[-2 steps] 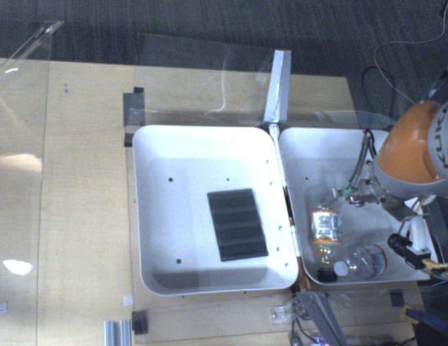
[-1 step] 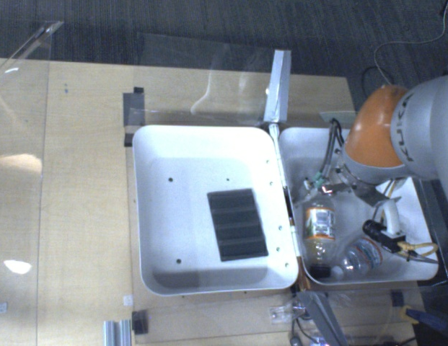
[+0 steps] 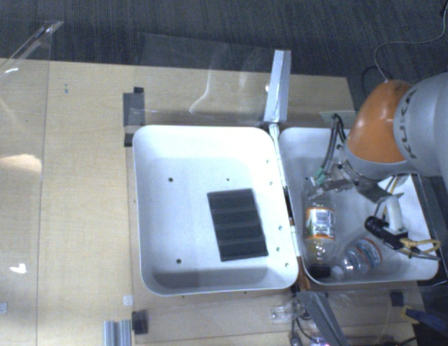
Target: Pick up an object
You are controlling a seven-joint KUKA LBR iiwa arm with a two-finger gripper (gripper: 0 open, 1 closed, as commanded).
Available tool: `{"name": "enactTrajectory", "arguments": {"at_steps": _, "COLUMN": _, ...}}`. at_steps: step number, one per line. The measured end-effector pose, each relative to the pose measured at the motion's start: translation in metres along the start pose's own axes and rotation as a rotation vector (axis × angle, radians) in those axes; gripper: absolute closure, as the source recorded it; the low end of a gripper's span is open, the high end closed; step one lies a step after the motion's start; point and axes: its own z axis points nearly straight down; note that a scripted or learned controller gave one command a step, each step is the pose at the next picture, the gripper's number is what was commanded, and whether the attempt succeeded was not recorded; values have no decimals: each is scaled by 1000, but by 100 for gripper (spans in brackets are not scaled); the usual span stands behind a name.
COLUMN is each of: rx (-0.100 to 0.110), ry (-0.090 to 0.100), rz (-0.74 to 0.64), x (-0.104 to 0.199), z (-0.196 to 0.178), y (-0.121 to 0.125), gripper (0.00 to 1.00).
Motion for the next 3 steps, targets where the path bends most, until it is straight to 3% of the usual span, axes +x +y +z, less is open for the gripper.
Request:
{"name": "enactTrajectory", "arguments": {"at_steps": 1, "rx": 0, "ry": 0, "rz": 0, "x": 0, "z": 0, "y": 0, "gripper": 0}}
{"name": "enactTrajectory", "arguments": {"at_steps": 2, "rx": 12, "ry": 0, "rz": 11, "x": -27, "z": 16, "y": 72, "gripper": 0}}
{"name": "enactTrajectory", "arguments": {"at_steps": 3, "rx": 9, "ry": -2, "rz": -97, "x": -37, "z": 12, "y": -13, "gripper": 0}}
